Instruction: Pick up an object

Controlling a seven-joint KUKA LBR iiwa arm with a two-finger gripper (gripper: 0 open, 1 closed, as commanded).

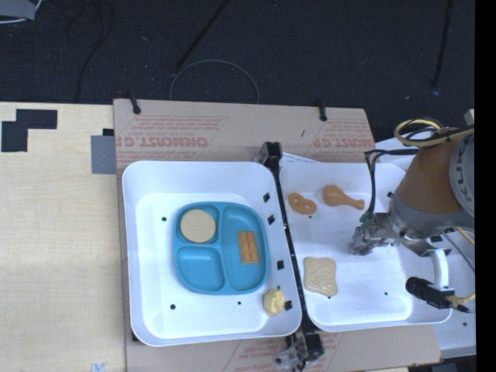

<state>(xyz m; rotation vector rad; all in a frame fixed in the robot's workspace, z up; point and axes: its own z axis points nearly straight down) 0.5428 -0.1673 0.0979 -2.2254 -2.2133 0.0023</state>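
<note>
The right bin (364,308) holds a tan pretzel (302,204), a tan drumstick-shaped piece (342,198) and a pale slice of bread (320,276). My gripper (364,241) hangs low over the right bin's middle right, to the right of the bread slice and below the drumstick piece. It touches none of them that I can see. The arm's orange band (426,180) stands above it. In the left bin a blue divided tray (203,273) carries a round cracker (197,225) and a brown rectangular biscuit (248,247).
A small yellow lump (273,301) lies in the left bin's front right corner, beside the divider (283,231). Cardboard (232,134) lies under both bins. Cables (418,130) loop near the arm at the right.
</note>
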